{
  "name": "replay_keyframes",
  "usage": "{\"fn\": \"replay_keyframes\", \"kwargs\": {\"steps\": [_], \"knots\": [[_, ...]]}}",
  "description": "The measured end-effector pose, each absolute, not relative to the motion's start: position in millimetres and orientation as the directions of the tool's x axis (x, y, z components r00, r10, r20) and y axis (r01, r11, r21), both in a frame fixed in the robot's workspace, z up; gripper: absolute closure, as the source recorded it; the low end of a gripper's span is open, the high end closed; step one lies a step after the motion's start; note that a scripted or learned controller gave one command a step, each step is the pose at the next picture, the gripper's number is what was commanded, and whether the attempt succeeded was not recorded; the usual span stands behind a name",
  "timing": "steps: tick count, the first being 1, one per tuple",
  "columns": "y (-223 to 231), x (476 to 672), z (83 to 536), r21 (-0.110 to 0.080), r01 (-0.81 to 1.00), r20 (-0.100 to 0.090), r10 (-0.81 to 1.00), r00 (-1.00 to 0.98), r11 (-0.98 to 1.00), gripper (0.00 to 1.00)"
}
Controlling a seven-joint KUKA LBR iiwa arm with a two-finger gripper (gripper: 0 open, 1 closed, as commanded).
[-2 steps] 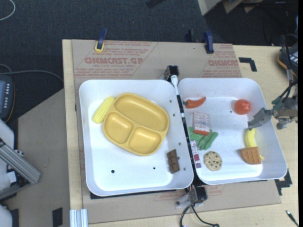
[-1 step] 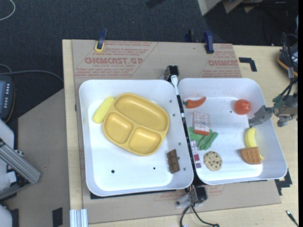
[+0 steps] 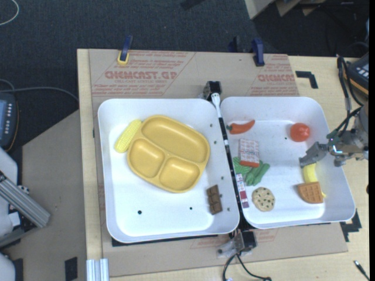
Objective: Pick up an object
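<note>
The right bin (image 3: 281,113) holds a red chili pepper (image 3: 241,126), a red tomato (image 3: 299,132), a pink wafer packet (image 3: 249,151), green beans (image 3: 253,172), a chocolate-chip cookie (image 3: 263,199), a yellow banana piece (image 3: 309,172) and an orange waffle (image 3: 310,192). My gripper (image 3: 325,157) reaches in from the right edge and hovers at the bin's right side, just above the banana piece and below the tomato. Its fingers (image 3: 310,155) are spread open with nothing between them.
The left bin (image 3: 117,204) carries a yellow divided plate (image 3: 167,154), a corn cob (image 3: 128,135) at the plate's left edge and a brown chocolate bar (image 3: 214,199) near the divider. Clamps sit on the board's far edge. Cables hang at the far right.
</note>
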State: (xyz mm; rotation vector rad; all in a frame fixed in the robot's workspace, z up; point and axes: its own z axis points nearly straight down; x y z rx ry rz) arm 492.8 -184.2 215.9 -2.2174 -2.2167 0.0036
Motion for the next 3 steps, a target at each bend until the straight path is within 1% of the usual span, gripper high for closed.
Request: {"fn": "replay_keyframes", "kwargs": {"steps": [1,2,3], "knots": [[-183.9,488.5,152.8,-0.007,1.0,0.003,1.0,0.001,-0.001,0.0],[-173.3,490.5,101.9,-0.005,1.0,0.003,1.0,0.0,0.0,0.0],[-172.3,490.0,83.3,-0.005,1.0,0.003,1.0,0.0,0.0,0.0]]}}
